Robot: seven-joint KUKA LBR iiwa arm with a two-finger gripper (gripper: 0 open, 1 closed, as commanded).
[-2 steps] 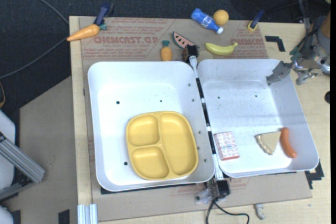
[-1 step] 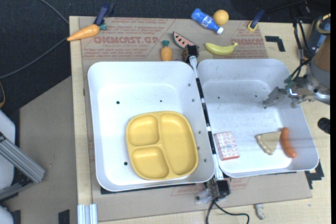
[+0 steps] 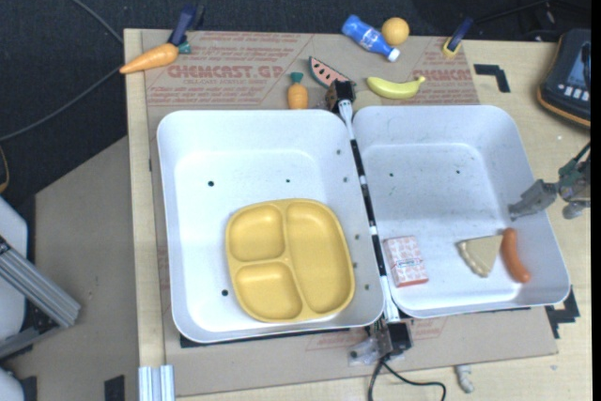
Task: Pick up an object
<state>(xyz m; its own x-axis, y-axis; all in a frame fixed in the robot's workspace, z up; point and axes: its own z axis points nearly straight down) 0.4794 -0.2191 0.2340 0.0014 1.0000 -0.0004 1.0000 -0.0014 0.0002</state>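
We count two white bins side by side: the left bin (image 3: 188, 164) holds one yellow divided plate (image 3: 288, 258), and the right bin (image 3: 441, 146) holds three things. Against its near wall lies a small red-and-white packet (image 3: 406, 259), its print too small to read; toward the right wall lie a tan wedge (image 3: 480, 255) and a sausage (image 3: 515, 255), almost touching. The gripper (image 3: 545, 197) hangs at the right rim just above the sausage, probably clear of it. Beyond the bins the cardboard reads "CHEMCAST GP". There we see a carrot (image 3: 148, 59), a banana (image 3: 394, 86), a blue bottle (image 3: 368, 37) and an orange ball (image 3: 395, 30).
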